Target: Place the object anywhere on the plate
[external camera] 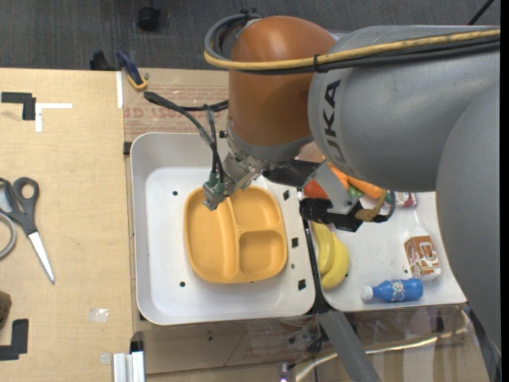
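a pair of grey-handled scissors (28,217) lay on the wooden bench (64,157) at far left. beside them, the left white bin (151,293) held a yellow divided plate (235,235) with three compartments. the gripper (215,191) hung over the plate's far left rim, under the arm's orange band (274,78); whether it was open or closed could not be told, and nothing could be seen in it. in the right white bin (382,297), a banana (334,255) lay against the divider between the bins, a blue bottle (395,291) with a white cap lay on its side near the front edge, and a small brown and white packet (423,256) sat further right. an orange carrot-like item (350,183) showed partly from under the grey arm (413,110).
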